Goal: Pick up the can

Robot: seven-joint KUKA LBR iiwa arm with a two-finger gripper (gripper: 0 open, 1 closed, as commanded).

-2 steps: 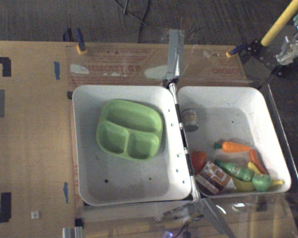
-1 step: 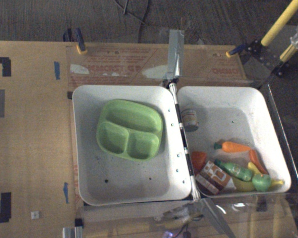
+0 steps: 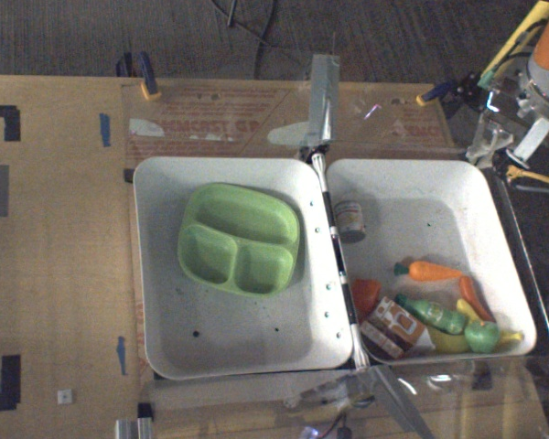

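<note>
Gripper [image 3: 510, 144] beyond bin [image 3: 457, 179], can [image 3: 349, 220] unobstructed

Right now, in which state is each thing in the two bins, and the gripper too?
Small grey metal can: lying against the right bin's left wall, apart from the other items.
Green divided plastic tray: flat in the left bin, right side up.
Orange toy carrot: lying on its side.
Green toy bottle: lying on its side.
Gripper: outside the right bin, beyond its far right corner.
</note>
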